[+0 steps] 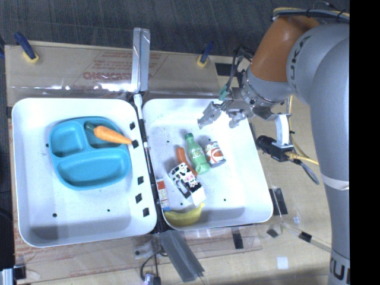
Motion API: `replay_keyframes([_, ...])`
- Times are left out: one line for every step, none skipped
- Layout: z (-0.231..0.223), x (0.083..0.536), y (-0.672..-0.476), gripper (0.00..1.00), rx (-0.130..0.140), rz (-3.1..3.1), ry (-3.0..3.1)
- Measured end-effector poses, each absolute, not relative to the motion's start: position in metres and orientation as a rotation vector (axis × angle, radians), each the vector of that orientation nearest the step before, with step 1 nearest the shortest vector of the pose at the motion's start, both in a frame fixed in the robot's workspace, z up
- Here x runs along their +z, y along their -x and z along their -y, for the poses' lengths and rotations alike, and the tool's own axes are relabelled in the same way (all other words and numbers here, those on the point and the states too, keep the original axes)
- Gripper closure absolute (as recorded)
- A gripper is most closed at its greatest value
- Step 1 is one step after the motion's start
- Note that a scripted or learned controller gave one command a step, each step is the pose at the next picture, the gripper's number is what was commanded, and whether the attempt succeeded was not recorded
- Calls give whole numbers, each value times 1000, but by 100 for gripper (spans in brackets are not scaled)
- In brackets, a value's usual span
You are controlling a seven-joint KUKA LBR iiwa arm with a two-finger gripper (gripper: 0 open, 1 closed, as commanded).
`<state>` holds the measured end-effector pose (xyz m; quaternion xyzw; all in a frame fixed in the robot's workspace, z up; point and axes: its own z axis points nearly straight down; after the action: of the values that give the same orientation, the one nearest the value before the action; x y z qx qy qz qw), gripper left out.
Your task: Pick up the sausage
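Observation:
The sausage [183,158] is a small orange-red link lying in the right bin [237,186], pressed against the left side of a green bottle [195,152]. My gripper [221,116] hovers over the bin's upper part, up and to the right of the sausage. Its two grey fingers are spread apart with nothing between them.
A small red can [215,153] lies right of the bottle. A black-and-white carton [186,181] and a banana [184,215] sit near the bin's front edge. The left bin [35,206] holds a blue divided tray [89,159] with a carrot [111,135].

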<state>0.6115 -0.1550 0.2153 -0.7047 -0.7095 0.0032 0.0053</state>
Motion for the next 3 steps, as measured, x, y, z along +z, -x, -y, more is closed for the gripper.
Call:
replay_keyframes([205, 246, -600, 0, 9, 2110, 2316])
replay_keyframes([140, 114, -622, 0, 12, 2179, 2249])
replay_keyframes([92, 87, -615, 0, 13, 2232, 2196])
